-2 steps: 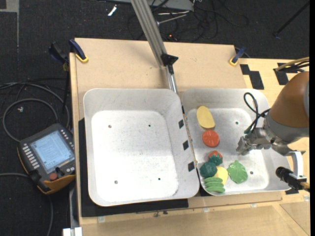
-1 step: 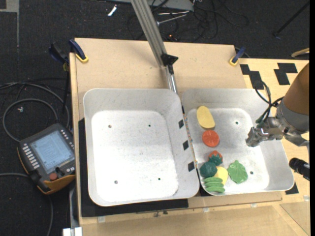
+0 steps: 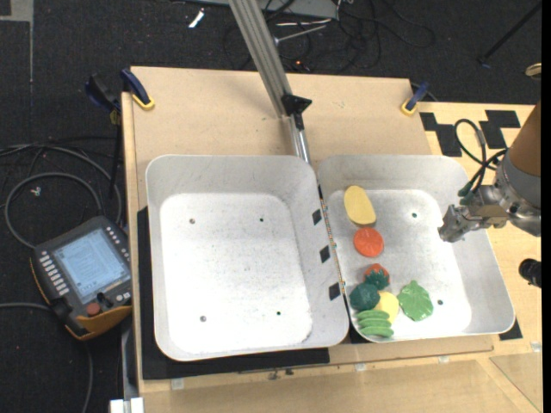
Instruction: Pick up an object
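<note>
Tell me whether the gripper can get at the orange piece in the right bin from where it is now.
Probably yes: the gripper sits above the right bin's bare floor, and the orange piece lies apart from its neighbours.

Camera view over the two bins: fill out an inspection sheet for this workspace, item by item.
Surface: pale wooden bench bearing the left shallow white bin and the right shallow white bin, side by side.
Job's things: in the right bin, yellow oval toy, orange round toy, small red toy, dark green toy, small yellow toy, light green leafy toy, striped green toy.
Clutter: nothing seen.
Grippers: gripper hangs over the right bin's right side, apart from the toys.
Cables: black cables on the dark floor.
Surroundings: grey handheld control pendant left of the bench; slanted metal pole.
</note>
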{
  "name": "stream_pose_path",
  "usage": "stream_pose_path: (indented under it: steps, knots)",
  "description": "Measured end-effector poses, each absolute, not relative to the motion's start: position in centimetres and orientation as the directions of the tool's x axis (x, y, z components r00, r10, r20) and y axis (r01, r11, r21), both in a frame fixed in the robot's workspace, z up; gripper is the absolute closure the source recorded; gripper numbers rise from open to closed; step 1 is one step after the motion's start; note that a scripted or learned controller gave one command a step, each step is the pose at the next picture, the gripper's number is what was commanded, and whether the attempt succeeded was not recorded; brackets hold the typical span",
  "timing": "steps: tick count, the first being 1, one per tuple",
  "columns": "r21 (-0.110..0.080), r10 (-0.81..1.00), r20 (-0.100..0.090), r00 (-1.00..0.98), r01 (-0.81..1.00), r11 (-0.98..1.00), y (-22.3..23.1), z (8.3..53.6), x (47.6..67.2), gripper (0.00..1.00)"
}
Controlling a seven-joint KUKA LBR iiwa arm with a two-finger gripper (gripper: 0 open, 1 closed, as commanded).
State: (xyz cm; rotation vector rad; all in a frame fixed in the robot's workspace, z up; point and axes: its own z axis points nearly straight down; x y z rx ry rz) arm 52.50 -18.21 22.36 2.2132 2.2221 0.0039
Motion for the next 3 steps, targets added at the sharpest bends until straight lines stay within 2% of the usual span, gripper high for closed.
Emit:
stream_pose_path:
  steps: [1, 3]
  knots:
    - [0.007, 1.000, -0.003, -0.004, 1.000, 0.004, -18.0, 28.7, 52.8, 1.00]
    - [-0.001, 1.000, 0.001, -0.007, 1.000, 0.007, -7.9, 27.4, 52.1, 1.00]
